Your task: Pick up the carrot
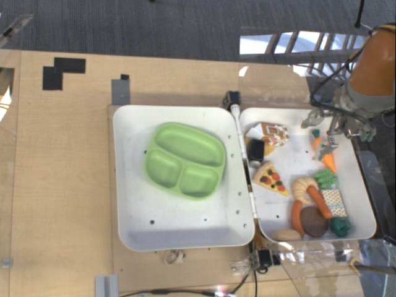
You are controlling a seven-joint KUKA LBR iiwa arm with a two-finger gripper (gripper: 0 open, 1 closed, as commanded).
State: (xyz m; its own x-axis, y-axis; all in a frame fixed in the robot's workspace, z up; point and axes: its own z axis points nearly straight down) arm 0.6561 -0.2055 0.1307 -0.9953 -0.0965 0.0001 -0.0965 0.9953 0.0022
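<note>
The carrot (329,162) is a small orange piece near the far right wall of the right bin (366,190). Another small orange bit (317,143) shows just to its left. My gripper (328,142) hangs from the grey and orange arm (373,73) and sits directly over the carrot, its tip touching or nearly touching the carrot's upper end. The gripper's metal parts partly cover the carrot.
The right bin holds several toy foods: a pizza slice (271,179), a gingerbread house (274,133), a black block (255,148), broccoli (325,179), a sausage (318,200) and a brown ball (314,223). A green divided plate (185,159) lies in the left bin (130,221).
</note>
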